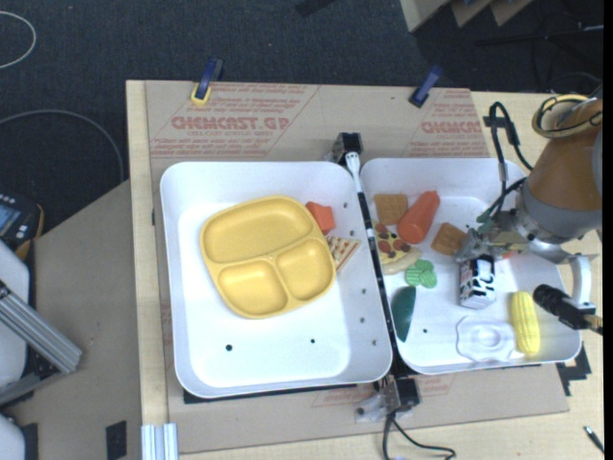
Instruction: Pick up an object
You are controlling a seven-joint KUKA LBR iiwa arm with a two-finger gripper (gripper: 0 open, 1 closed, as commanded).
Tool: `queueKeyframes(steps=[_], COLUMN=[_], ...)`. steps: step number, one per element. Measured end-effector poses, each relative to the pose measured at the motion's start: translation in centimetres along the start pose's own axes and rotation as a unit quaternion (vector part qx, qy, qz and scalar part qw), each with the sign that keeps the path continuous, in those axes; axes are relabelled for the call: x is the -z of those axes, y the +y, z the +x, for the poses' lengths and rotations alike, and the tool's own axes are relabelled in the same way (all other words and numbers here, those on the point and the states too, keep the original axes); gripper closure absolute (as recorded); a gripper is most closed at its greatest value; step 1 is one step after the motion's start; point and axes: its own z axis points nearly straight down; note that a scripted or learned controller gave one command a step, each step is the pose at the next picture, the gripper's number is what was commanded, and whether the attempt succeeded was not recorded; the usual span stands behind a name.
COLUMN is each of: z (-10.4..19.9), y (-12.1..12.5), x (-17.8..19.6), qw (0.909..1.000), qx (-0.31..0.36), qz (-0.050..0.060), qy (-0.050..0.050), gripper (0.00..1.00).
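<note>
Black-and-white toy carton sits right under the gripper, in the right bin. Prob. light, stiff plastic, a bit slick; best taken across its narrow sides. Can't tell how gripper is set. Tight: corn cob just beside, clear cup near; more open room toward the broccoli.

A brown cardboard sheet with red letters lies on the table under two white bins. A blue and yellow clamp grips its far left edge, and a dark blue clamp grips its far right edge. Dark carpet floor lies around, with a thin white cable at the far left.
</note>
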Motion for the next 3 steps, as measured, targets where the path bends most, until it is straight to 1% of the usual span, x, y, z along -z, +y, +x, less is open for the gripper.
queueKeyframes(steps=[2,3], z=[0.2,0.2], y=[0.3,0.3], x=[12.6,12.5], qw=[1.0,1.0], qx=[0.0,0.0], qz=[0.001,0.002], qy=[-0.002,-0.001], gripper=[1.0,1.0])
